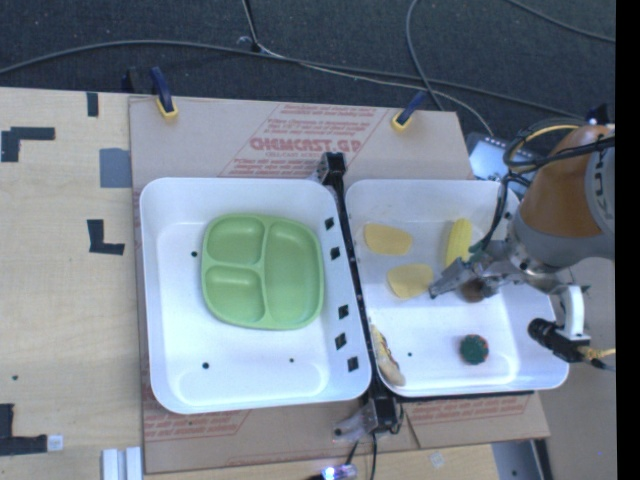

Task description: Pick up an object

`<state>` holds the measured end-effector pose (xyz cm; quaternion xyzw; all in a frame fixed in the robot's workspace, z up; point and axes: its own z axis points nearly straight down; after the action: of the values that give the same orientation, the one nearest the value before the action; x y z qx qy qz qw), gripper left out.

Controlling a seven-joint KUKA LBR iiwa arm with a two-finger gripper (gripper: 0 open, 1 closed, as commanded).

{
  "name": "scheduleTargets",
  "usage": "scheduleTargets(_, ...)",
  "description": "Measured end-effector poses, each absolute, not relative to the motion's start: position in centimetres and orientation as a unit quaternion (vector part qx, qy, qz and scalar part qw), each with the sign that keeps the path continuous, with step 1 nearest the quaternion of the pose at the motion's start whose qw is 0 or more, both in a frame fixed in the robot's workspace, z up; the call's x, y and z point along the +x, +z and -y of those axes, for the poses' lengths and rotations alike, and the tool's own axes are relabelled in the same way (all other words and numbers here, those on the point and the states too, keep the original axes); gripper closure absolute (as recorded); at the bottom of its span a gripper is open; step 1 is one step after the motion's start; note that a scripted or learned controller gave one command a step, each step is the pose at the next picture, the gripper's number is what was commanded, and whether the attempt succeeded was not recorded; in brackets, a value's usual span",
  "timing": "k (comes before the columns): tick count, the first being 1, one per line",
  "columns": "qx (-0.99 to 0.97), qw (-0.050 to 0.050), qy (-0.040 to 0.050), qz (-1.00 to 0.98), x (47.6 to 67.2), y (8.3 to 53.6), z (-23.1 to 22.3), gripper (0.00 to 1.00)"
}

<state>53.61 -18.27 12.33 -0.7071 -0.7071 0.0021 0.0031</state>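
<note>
White right bin (500,373) holds two pale yellow pieces (387,239), a corn cob (457,241) and a green ball (473,347). End effector (450,284) sits beside the lower piece; its grip state cannot be told.

The flat brown cardboard sheet (300,143) under the two shallow white bins bears red printing above the bins; its largest line reads roughly "CHEMCAST GP", though the last letters run beneath a black clip. The smaller red lines around it are too blurred to read.
</note>
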Motion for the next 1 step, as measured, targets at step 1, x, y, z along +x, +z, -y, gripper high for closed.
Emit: scheduleTargets(1, -0.707, -0.001, 0.0007, 0.708, 53.63, 8.32, 18.22, 0.00)
